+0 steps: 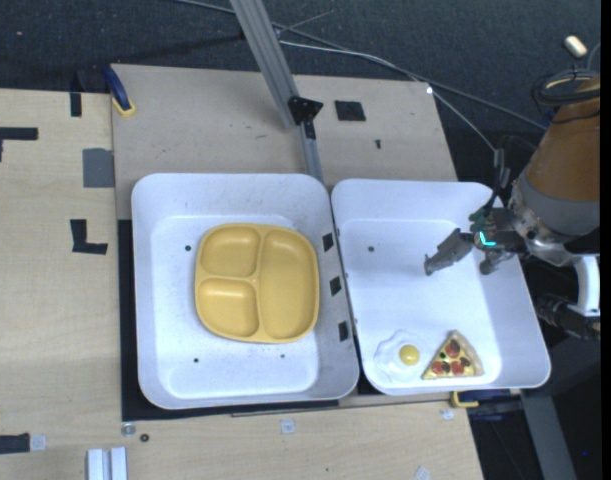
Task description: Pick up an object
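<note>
Two shallow white bins sit side by side on the wooden bench, seen from above. In the left bin [155, 298] lies a yellow divided plate [256, 282], its three compartments bare, resting near the bin's middle. The right bin [405, 203] holds two small toy foods, both down at its near edge: a fried egg [400, 354], white with a yellow yolk, and just beside it on the right a pizza slice [455, 357] with red toppings. The two lie close together, and I cannot tell whether they touch.

My gripper [467, 251] hangs over the right-hand part of the right bin, reaching in from the right below my grey wrist and orange band. My fingers [445, 253] are spread apart, one dark finger angled toward the bin's middle, the other shorter in view nearer the wall, and nothing is between them. The egg and pizza slice lie well apart from my fingertips, toward the bin's front. A grey metal pole [270, 53] slants down across the bench above the seam between the bins.
</note>
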Controlling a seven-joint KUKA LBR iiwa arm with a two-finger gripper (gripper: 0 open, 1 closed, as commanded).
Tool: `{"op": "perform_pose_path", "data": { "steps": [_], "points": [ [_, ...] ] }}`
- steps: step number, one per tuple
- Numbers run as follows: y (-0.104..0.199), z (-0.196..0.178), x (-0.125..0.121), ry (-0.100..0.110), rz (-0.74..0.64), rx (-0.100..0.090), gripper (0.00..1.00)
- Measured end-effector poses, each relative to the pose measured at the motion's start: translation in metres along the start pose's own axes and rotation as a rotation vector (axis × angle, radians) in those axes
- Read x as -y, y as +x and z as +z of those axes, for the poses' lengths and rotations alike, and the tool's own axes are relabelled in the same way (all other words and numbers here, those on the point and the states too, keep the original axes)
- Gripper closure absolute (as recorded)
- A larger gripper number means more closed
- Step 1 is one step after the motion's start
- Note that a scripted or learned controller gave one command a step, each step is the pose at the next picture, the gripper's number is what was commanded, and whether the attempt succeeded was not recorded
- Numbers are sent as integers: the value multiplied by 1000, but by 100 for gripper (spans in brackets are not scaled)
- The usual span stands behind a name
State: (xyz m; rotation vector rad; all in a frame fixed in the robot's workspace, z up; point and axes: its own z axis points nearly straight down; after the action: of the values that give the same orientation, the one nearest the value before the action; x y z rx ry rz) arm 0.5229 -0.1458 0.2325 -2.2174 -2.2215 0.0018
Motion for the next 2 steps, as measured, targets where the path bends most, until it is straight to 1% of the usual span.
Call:
{"op": "perform_pose_path", "data": {
  "steps": [1, 2],
  "points": [
    [0, 0, 0, -1, 0, 0, 0],
    [10, 52, 4, 4, 1, 0, 0]
  ]
}}
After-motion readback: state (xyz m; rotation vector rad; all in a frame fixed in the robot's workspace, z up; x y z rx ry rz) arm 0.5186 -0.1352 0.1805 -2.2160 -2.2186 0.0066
